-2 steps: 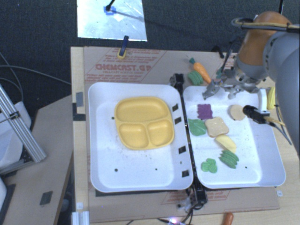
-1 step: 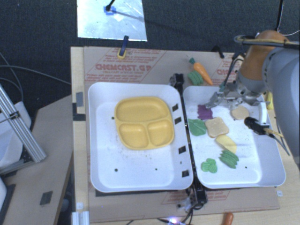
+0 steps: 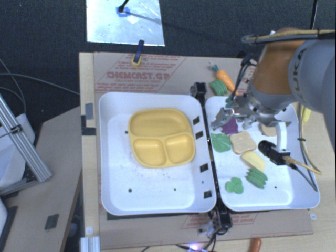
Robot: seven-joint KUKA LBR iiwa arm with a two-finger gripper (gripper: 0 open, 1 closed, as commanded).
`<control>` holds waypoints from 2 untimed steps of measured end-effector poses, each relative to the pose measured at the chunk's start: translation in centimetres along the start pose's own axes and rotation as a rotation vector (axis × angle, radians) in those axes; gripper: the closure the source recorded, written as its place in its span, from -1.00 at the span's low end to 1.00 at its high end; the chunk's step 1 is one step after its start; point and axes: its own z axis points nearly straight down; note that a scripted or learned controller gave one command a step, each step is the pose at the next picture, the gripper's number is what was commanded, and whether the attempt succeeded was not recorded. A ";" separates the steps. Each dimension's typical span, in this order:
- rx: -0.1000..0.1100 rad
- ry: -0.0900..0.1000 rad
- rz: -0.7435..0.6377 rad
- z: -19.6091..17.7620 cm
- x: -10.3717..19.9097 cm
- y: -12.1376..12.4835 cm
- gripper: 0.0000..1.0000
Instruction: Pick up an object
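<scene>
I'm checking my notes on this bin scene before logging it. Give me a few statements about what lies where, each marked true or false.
1. The yellow tray lies in the left bin. True.
2. The tray has three compartments. True.
3. The carrot lies inside the yellow tray. False: it lies on the bench beyond the right bin, near that bin's far edge.
4. The hand hangs over the left bin. False: it is over the right bin, by the purple piece.
5. The bread slice lies in the right bin. True.
6. The toy foods are spread across both bins. False: they lie in the right bin; the left one holds the tray.
</scene>
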 end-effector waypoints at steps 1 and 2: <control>-0.001 -0.007 0.007 0.6 -1.7 7.2 -1.00; -0.001 -0.007 0.013 -5.2 -3.5 7.9 -1.00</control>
